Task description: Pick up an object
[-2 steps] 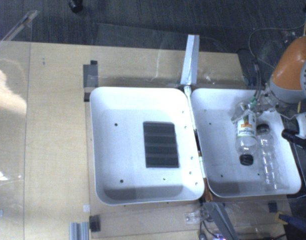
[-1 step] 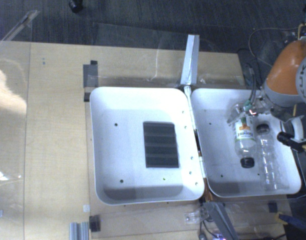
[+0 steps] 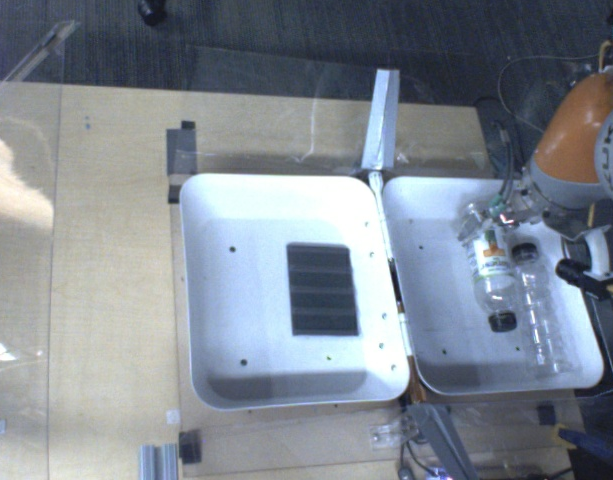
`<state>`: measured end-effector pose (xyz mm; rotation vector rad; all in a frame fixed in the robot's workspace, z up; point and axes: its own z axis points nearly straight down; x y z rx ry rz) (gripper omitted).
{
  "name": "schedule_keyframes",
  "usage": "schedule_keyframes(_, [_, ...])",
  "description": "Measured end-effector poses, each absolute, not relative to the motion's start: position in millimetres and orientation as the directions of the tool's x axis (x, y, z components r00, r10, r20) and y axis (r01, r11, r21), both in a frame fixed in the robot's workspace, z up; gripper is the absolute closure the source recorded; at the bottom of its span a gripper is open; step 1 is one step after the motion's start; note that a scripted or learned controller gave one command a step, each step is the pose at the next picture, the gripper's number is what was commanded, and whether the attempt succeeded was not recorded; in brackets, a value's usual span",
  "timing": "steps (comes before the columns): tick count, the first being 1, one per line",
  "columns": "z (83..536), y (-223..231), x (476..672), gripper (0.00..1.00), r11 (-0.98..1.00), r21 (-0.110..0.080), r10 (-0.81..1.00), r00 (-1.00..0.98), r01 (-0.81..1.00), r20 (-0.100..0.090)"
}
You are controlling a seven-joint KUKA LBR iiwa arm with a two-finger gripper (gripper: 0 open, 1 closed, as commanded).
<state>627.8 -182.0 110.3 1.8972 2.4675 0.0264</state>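
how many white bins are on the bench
2. The left bin sits mid-bench and holds a dark ribbed pad. The right bin touches it along their shared edge and holds a clear plastic bottle, below the arm.

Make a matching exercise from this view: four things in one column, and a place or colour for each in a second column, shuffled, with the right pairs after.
Things:
1. dark ribbed block
2. clear plastic bottle
3. orange band
4. metal divider bar

Descriptions:
A. on the arm, at the view's right
B. lying in the right bin
C. above the gap between the two bins
D. middle of the left bin

Pairs: 1-D, 2-B, 3-A, 4-C
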Motion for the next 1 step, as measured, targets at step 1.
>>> schedule_keyframes(1, [201.5,-93.8,641.0,1.00,0.349,0.007,0.937,-0.349,0.937,-0.002])
